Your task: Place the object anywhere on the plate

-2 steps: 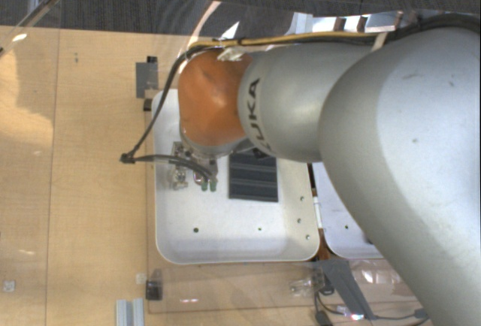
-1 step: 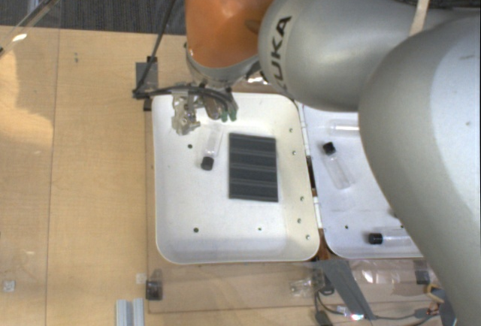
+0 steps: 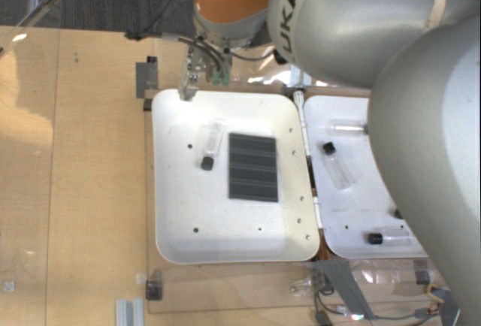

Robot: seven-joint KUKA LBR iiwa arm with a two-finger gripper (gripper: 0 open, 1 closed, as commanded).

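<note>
One fixed camera sits above the worktop [image 3: 75, 182] and looks down at a slant. The left bin [image 3: 180, 234] lies whole in frame, the right bin [image 3: 342, 238] partly behind the arm [image 3: 376, 24], which looms close to the lens from the right.

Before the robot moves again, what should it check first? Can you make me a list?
1. Is the plate easy to see? The dark ribbed plate lies flat in the left bin: ok.
2. Is there an object to pick? A clear tube with a dark cap lies just left of the plate, apart from it: ok.
3. Is anything on the plate already? Nothing on it: ok.
4. Is the claw above the tube? It hangs over the bin's far left corner, off to the side: not ok.
5. Is the claw holding anything? Cannot tell.
6. More tubes in the right bin? Yes, at least two lie there: ok.
</note>
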